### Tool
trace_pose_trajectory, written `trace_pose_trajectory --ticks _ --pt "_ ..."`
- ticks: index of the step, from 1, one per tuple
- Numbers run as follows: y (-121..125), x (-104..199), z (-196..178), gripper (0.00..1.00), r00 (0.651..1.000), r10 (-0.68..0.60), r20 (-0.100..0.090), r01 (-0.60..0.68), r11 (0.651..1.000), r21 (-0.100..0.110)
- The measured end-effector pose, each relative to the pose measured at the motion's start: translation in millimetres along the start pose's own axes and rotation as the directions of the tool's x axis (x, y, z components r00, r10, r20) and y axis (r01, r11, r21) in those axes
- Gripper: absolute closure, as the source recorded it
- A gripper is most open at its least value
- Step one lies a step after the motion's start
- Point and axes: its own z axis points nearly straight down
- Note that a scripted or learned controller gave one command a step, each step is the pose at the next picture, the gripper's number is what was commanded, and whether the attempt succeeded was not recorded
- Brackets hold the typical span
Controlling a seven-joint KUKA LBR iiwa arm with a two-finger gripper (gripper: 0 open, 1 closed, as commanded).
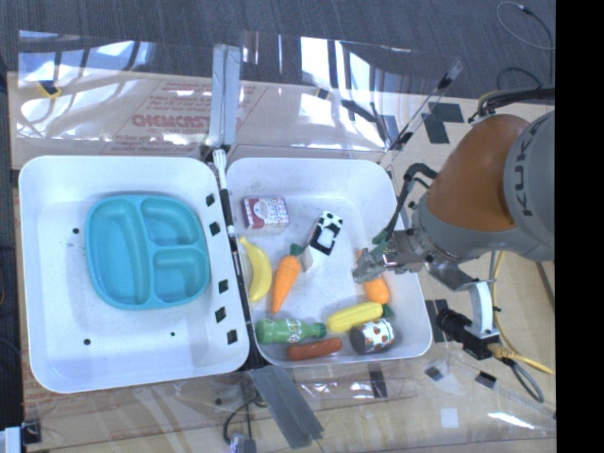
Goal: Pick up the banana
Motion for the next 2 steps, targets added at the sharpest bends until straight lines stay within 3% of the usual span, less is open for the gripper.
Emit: trace_pose_trajectory --ticks 1,2 --pt "-5 37 112 0.0 0.978 -0.209 -0.001 0.209 0.978 0.0" --pt "-7 -15 111 0.0 0.974 -0.228 0.001 0.228 0.974 -0.003"
